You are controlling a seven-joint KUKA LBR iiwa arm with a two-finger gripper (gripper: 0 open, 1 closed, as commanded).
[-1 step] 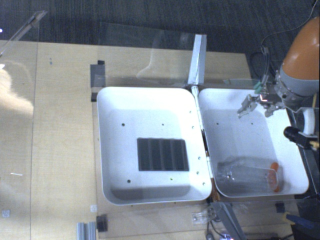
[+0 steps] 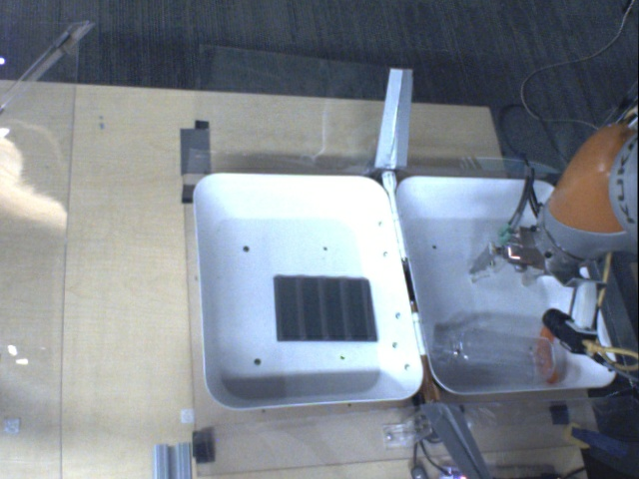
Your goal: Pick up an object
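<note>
We note a clear plastic cup (image 2: 499, 350) lying on its side in the right bin (image 2: 439, 218), near that bin's front edge, orange end toward the right wall. The hand (image 2: 519, 253) hovers above the bin's middle; we cannot tell its opening. We judge the cup light, thin-walled, slippery, prone to rolling: grip across its body.
</note>
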